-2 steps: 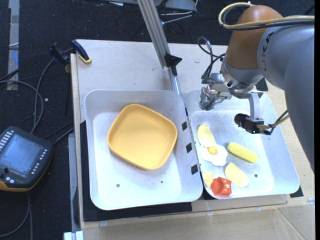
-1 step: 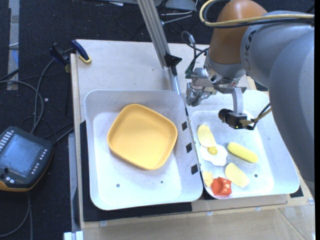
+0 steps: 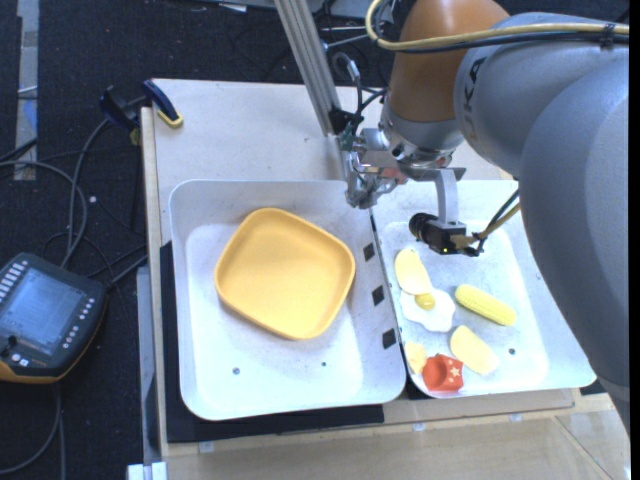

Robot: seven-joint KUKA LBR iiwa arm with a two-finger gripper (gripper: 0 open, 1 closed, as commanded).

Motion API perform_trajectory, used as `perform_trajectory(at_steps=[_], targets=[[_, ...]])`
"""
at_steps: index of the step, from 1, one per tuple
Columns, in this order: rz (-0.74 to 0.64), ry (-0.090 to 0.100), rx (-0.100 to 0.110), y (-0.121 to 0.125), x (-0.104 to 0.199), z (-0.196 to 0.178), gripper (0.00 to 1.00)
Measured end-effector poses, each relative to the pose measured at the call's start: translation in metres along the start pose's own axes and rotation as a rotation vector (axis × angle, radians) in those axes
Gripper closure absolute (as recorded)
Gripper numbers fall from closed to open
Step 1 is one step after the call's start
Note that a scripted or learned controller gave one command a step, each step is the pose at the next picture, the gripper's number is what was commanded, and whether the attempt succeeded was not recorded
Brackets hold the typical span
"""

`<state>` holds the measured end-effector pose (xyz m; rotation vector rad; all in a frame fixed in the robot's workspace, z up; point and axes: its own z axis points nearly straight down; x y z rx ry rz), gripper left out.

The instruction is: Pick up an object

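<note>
No brand, label or writing can be read anywhere on the bench, the bins or the arm; the handheld pendant (image 3: 45, 313) far left of the plate has a screen, but nothing on it is legible.

The gripper (image 3: 362, 190) hangs just past the plate's (image 3: 285, 272) far right corner, over the strip where the two bins meet. It looks narrow from here, and I cannot tell whether it is spread or pressed together; nothing can be seen held in it. Whether it touches the bin rim is unclear. The grey arm (image 3: 545, 118) with its orange band (image 3: 450, 28) fills the space to the right of the plate and beyond it.

The yellow plate lies flat in the left bin (image 3: 200, 368), near its middle. In the right bin (image 3: 530, 358), right of the plate, sit small food toys: a pale slice (image 3: 410, 270) nearest the plate, a fried egg (image 3: 431, 309) just below it, a corn cob (image 3: 486, 305) further right, a yellow wedge (image 3: 472, 350) and a red piece (image 3: 441, 372) towards the near edge. A small black part (image 3: 440, 234) hangs above the slice
</note>
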<state>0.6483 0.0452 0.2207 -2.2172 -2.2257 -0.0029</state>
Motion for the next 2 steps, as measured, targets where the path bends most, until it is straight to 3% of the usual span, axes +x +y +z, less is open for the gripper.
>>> perform_trajectory(at_steps=[1, 2], targets=[[0.0, 0.0, 0.0, 0.0109, 0.0472, -0.0092, 1.0], [0.003, -0.001, 0.001, 0.0109, 0.0446, -0.0088, 0.0]])
